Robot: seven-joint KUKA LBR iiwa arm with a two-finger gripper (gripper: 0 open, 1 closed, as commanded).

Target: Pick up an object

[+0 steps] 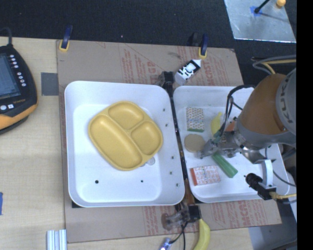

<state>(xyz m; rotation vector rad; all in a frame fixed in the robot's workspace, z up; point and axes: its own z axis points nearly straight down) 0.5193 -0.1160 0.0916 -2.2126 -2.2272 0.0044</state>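
On the wooden desk (26,160) a sheet of brown cardboard (120,61) printed with faint red writing, too small to read, lies under two shallow white plastic bins with rounded corners. The left bin (78,186) holds a yellow divided plate (126,134), smooth and glossy, with three moulded compartments, lying tilted toward the bin's far middle.

The right bin (219,191) holds several small items. Near its far left lies a flat rectangular packet with a fine checked print (195,119). Just nearer than that sits a round tan disc (193,141), matte in finish. A yellow, curved object (216,124) lies to the right of the packet, partly hidden by the arm. A green stick-like bar (226,166) lies at a slant near the bin's middle, and a flat red-and-white labelled card (205,175) lies near the bin's near left; its printing is not legible.

The grey arm with its orange band (261,111) reaches in from the right over the right bin. Its hand (207,149) is down among the items, just beside the tan disc and above the green bar; whether its fingers are apart or together cannot be told, and nothing is clearly seen between them.

On the desk's far left rests a teach pendant (8,92) with a dark screen and orange rim. A banana (202,234) lies at the near edge, below the bins.
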